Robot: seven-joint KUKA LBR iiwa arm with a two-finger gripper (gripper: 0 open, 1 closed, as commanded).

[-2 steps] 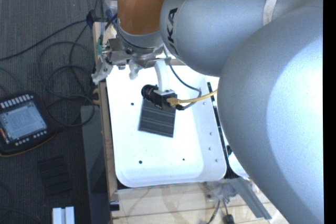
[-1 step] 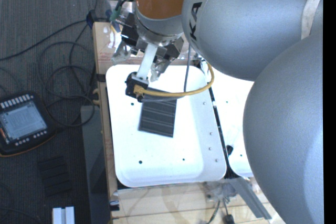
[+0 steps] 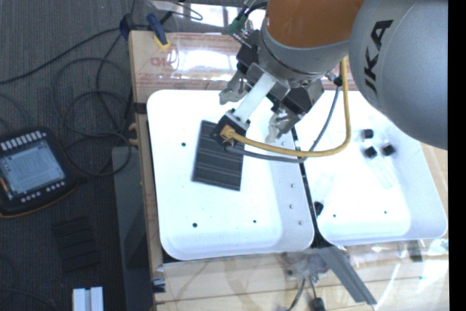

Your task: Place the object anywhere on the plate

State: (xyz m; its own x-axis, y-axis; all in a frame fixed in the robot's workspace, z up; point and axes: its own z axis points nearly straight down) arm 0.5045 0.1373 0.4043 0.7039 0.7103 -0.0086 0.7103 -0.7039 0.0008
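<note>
Gripper (image 3: 251, 116) fingers spread wide above the dark ribbed plate (image 3: 218, 159) in the left bin (image 3: 218, 229) — wooden bench (image 3: 182, 58), grey carpet (image 3: 65, 11), pendant (image 3: 30, 170) lying on it.

— Item 1, beneath me?
— Grey carpet floor (image 3: 65, 4), black cables (image 3: 87, 84) looping across it.
— Item 2?
— 1 handheld control pendant (image 3: 30, 170) lying on the carpet at my far side, screen lit.
— Item 3?
— 1 wooden bench (image 3: 145, 69), its edge pale, evenly lit.
</note>
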